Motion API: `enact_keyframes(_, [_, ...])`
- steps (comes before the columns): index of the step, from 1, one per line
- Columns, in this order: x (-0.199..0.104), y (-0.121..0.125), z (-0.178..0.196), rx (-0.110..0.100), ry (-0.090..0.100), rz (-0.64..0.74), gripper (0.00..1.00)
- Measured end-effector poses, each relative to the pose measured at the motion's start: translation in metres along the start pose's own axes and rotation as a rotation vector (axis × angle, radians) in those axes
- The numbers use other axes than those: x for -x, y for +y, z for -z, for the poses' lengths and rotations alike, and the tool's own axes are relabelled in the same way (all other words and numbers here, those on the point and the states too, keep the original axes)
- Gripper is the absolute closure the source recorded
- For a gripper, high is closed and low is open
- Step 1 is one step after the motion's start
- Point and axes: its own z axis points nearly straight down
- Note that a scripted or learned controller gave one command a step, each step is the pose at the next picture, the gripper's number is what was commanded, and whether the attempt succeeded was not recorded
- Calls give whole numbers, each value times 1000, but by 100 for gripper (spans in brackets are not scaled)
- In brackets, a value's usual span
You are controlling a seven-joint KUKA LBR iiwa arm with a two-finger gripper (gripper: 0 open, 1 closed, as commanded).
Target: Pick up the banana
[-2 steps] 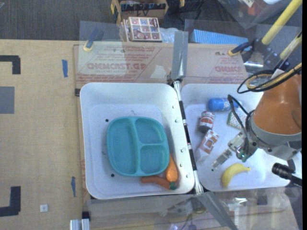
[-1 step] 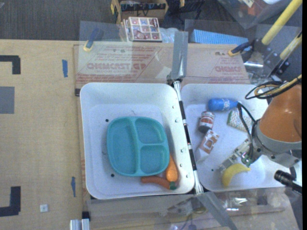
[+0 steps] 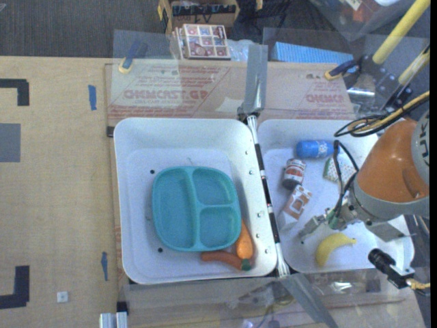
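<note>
The desk [image 3: 54, 183] is a broad tan surface carrying two shallow white bins side by side. The left bin [image 3: 130, 142] holds a teal divided plate [image 3: 196, 209], with a carrot [image 3: 245, 241] and a thin reddish-orange piece [image 3: 222, 257] just beside the plate's lower right corner. The right bin [image 3: 273, 142] is the landmark that matters here. Over its right half hangs the arm [image 3: 392, 166], its orange band bulking above the wrist, with dark cables looping off it.

Within the right bin, a blue bottle [image 3: 314, 148] lies toward the far wall, a small dark can [image 3: 293, 172] sits nearer the divider between the bins, and a small carton [image 3: 298, 201] lies just below the can, toward the bin's middle. The banana [image 3: 332, 247] rests near the right bin's front wall, right of centre, its long axis running from lower left to upper right, stem end pointing up and right.

The hand [image 3: 326, 221] sits just above the banana in the picture, toward the bin's middle, with a metal finger [image 3: 308, 228] slanting out to the left. Nothing lies between its fingers, but whether they are spread or closed I cannot tell.

The coming move likely turns on this: the banana lies just toward the front wall from the hand, so the hand probably needs a short shift that way, with fingers set across the fruit's slanted axis.
</note>
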Motion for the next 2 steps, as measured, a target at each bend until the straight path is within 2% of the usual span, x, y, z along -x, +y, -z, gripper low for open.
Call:
enact_keyframes(1, [-12,3,15,-3,3,343,0])
enact_keyframes(2, [-12,4,24,0,1,341,100])
